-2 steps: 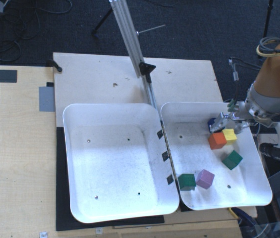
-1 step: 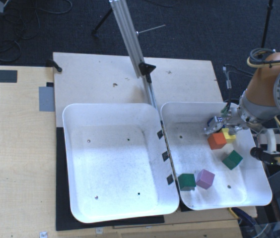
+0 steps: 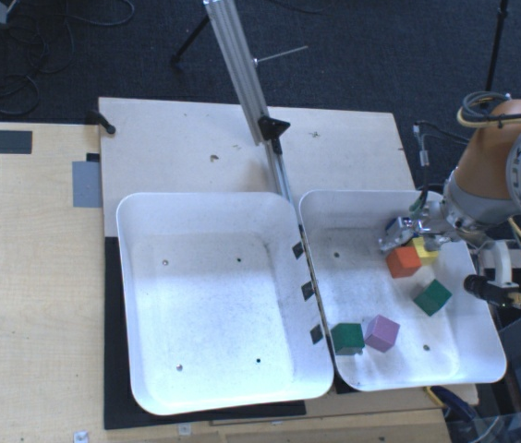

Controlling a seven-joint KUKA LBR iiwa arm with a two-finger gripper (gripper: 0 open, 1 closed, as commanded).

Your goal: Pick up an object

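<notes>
Left bin (image 3: 150, 247) sits closest to the lens, front edge at the bottom, nothing to grab in it. Right bin (image 3: 482, 358) next to it carries all the stock.

Arm (image 3: 491, 169) comes in from the right, wrist low over the right bin's upper right area. Gripper (image 3: 406, 233) is right at the orange block (image 3: 403, 261), just above it in view, with a yellow block (image 3: 426, 250) touching the orange one on its right. Can't tell if the fingers are apart or together, too small and glinty, and I see nothing held between them.

Other candidates: dark green block (image 3: 432, 297) just below-right of the orange one, purple block (image 3: 381, 332) and a second green block (image 3: 348, 338) side by side near the front wall.

Judgement: step in hand is closing in on the orange/yellow pair. To do it well: centre on one block, not the seam between the two, or the pads will push them apart. Square the fingers to the orange block's faces, go fully down before closing, lift straight. Dark green block is far enough to stay clear.
</notes>
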